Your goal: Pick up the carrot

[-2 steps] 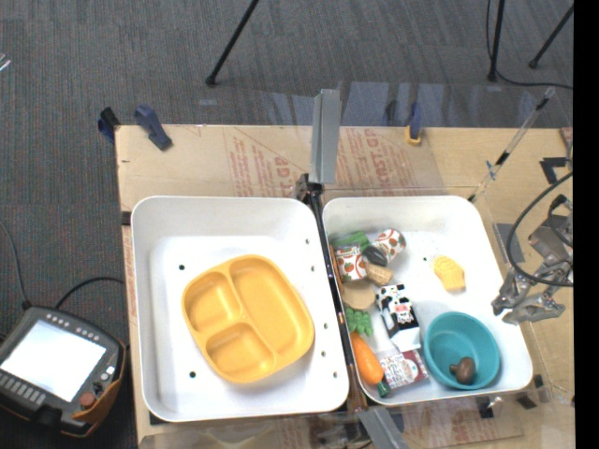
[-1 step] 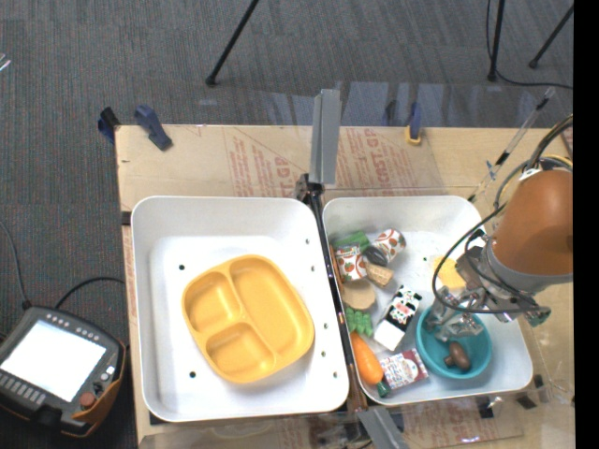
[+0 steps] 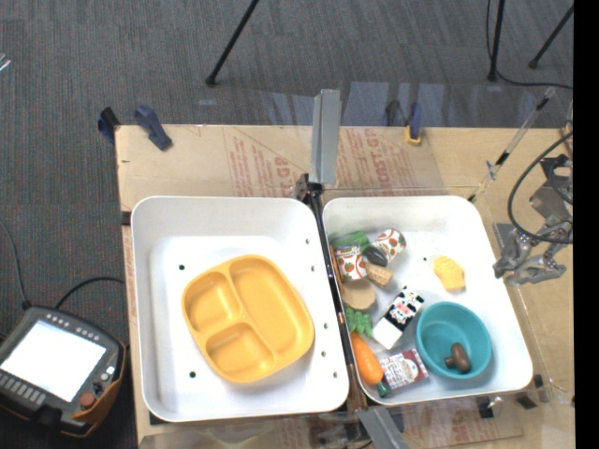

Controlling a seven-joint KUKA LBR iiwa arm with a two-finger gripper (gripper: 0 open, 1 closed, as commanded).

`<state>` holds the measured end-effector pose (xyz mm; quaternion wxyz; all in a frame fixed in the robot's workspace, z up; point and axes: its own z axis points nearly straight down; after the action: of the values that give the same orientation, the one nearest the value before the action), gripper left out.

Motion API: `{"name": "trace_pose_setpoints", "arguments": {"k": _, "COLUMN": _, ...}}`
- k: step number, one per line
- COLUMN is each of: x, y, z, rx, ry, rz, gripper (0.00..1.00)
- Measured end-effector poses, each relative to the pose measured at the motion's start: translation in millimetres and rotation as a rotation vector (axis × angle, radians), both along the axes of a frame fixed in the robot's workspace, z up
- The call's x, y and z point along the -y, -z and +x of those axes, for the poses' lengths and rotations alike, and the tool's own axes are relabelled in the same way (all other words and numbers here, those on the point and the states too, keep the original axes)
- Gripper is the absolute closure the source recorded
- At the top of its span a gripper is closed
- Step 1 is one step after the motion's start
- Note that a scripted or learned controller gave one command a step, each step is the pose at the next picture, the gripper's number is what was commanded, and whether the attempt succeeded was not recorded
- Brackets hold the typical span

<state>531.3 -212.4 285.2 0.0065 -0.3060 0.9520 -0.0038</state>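
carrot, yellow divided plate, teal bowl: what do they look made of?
Carrot: probably moulded plastic toy food, smooth orange body with a green top; could be rubber.
Yellow divided plate: looks like plastic, uniform colour, rounded moulded compartments, soft sheen.
Teal bowl: likely plastic too, even colour, thin smooth rim, slightly glossy; the look alone can't exclude glazed ceramic.

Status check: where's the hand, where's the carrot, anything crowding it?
Hand outside right bin's right rim. Carrot flat at bin's front left, untouched. Strawberry carton touching its right side.

Carrot [image 3: 366,359] hemmed: bin wall [image 3: 343,344] left, carton [image 3: 404,370] right; above free.
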Motion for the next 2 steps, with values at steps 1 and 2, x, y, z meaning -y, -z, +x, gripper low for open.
{"name": "trace_pose_setpoints", "arguments": {"k": 1, "x": -2, "y": 20, "z": -46, "rx": -0.016, "ry": -0.191, "rz": 0.006, "gripper": 1.0}}
{"name": "trace_pose_setpoints", "arguments": {"k": 2, "x": -4, "y": 25, "z": -14, "rx": -0.014, "ry": -0.588, "rz": 0.004, "gripper": 1.0}}
